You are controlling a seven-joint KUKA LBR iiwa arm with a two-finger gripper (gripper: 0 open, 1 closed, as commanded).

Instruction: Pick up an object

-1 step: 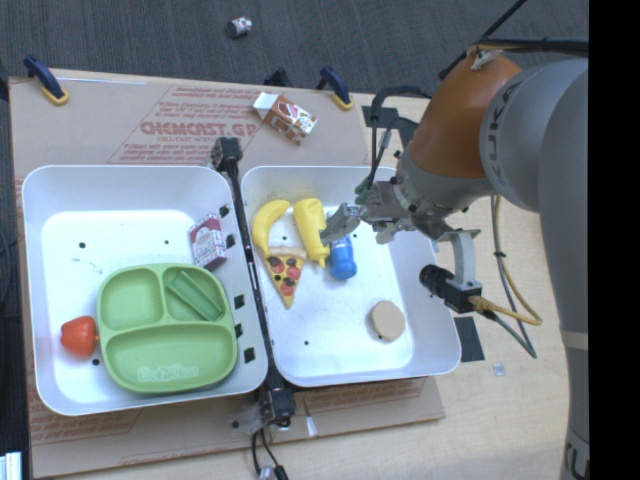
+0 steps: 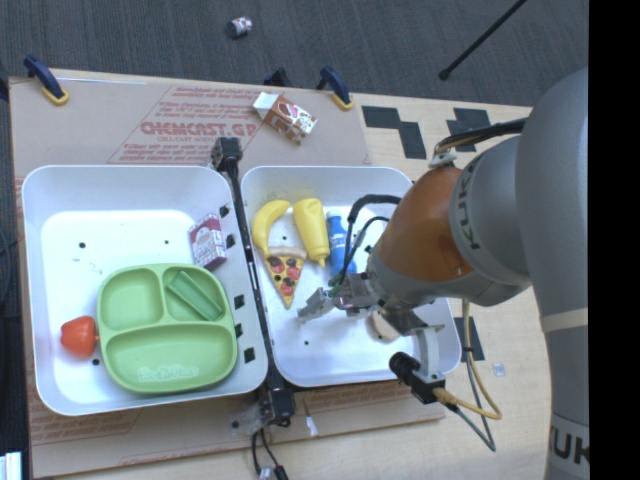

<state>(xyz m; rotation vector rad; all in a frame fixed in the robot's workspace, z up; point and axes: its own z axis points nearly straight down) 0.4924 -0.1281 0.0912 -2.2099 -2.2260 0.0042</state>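
Observation:
My gripper [image 2: 322, 303] hangs low over the right bin [image 2: 330, 368], near its middle, with the grey and orange arm reaching in from the right. Its two fingers look spread, and I see only bare bin floor between them. A pizza slice toy [image 2: 285, 274] lies just to the left of the fingertips. Behind it are a banana [image 2: 265, 224], a yellow bottle [image 2: 312, 228] and a blue object [image 2: 337, 240] partly covered by the arm. A pale round object [image 2: 381, 326] peeks out under the wrist.
The left bin [image 2: 40, 268] holds a green divided plate [image 2: 165, 348] with a green piece [image 2: 196, 294] in it, a red tomato [image 2: 78, 336] and a small red packet [image 2: 208, 240]. A small carton [image 2: 287, 117] lies on the cardboard behind the bins.

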